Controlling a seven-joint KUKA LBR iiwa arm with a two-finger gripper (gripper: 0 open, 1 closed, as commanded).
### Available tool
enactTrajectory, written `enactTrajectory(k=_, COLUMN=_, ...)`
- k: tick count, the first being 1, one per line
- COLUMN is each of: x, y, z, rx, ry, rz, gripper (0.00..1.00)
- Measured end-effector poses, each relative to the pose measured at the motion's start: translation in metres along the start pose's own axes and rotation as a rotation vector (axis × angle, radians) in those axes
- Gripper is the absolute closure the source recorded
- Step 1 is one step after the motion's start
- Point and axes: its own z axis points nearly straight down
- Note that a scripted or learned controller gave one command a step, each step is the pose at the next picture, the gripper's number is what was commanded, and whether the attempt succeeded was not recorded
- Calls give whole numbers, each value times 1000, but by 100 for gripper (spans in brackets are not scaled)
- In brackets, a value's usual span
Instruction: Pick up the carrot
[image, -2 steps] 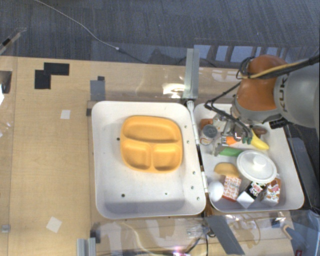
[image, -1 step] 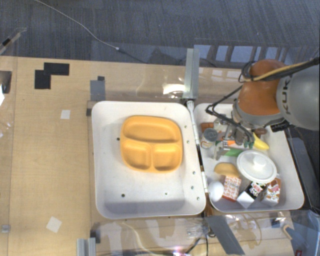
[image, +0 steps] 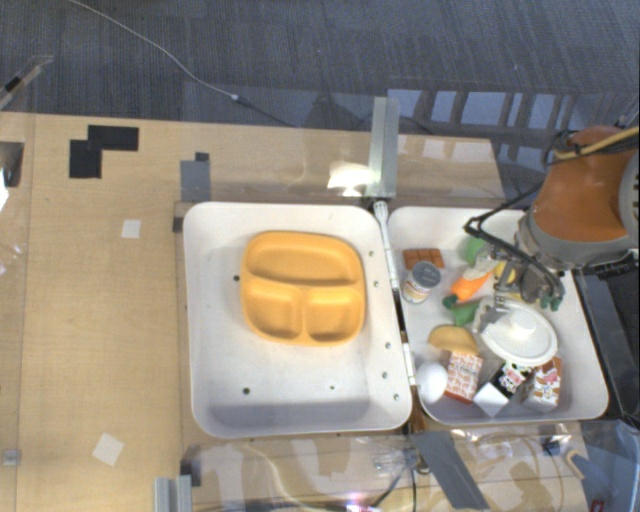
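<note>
Claw (image: 497, 300): two-finger gripper on the grey arm (image: 590, 195) with orange band, hanging over the right bin (image: 597, 385) just above a white bowl (image: 520, 338). Whether its fingers are spread or closed cannot be told; cables and wrist hardware mask them. Nothing is seen between them.

Items, left to right:

1. Left bin (image: 215, 330): shallow, white. Holds one yellow divided tray (image: 302, 287), lying flat near its centre.
2. Right bin, left half: brown block (image: 423, 258) at the 11 o'clock corner; small round tin (image: 423, 279) just below it; yellowish bread-like piece (image: 455, 339) lower; white egg-like ball (image: 433, 381) near 7 o'clock; red printed packet (image: 463, 376) beside it.
3. Carrot (image: 468, 284): task item. Orange body with green top, in the upper middle of the right bin, near the tin's 3 o'clock side.
4. White bowl: centre-right of the bin, upright.
5. Small printed cartons (image: 530, 384): at 5 o'clock, along the near wall.

Key relation: carrot lies at about 10 o'clock from the claw, just beside it. Long axis appears to run from 1 o'clock (green end) to 7 o'clock (orange tip), though part is hidden. Judgement: a short shift toward 10 o'clock, with the fingers closing across that axis, is what the pick calls for; the bowl and tin crowd the approach.
</note>
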Motion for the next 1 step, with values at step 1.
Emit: enactTrajectory(k=1, x=-20, y=51, z=33, rx=-3, ry=5, rz=111, gripper=0)
